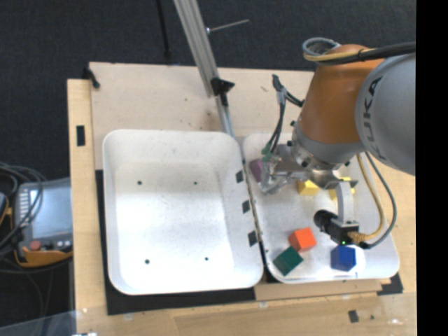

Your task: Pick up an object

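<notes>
Below, tool [269,177] grip state unclear, matte cubes: orange block [303,239], blue block [343,257], green block [288,261].

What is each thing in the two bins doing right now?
Orange cube: lying loose in right white bin.
Green block: loose, near bin's front edge.
Blue cube: loose.
Yellow block: partly hidden under grey arm.
Purple piece: beside gripper.
</notes>
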{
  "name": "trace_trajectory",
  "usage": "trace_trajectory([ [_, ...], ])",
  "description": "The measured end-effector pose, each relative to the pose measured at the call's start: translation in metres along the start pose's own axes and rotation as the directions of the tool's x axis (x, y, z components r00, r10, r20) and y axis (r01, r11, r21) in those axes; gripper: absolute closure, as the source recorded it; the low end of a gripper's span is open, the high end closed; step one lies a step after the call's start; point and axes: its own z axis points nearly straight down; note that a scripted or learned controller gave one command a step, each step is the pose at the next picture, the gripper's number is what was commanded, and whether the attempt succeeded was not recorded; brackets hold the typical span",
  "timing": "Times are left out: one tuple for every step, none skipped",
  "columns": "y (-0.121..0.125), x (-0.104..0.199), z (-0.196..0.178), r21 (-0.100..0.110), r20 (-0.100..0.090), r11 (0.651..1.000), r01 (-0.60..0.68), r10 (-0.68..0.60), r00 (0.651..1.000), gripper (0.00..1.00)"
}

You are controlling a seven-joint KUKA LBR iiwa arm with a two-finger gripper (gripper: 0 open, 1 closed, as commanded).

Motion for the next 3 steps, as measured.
trace_trajectory([
  [-0.002, 0.042, 0.007, 0.001, 0.0, 1.0, -0.001, 0.001, 1.0, 1.0],
  [0.006, 0.095, 0.019, 0.0, 0.0, 1.0, 0.0, 0.0, 1.0, 1.0],
  [0.006, 0.093, 0.018, 0.0, 0.0, 1.0, -0.005, 0.005, 1.0, 0.0],
])
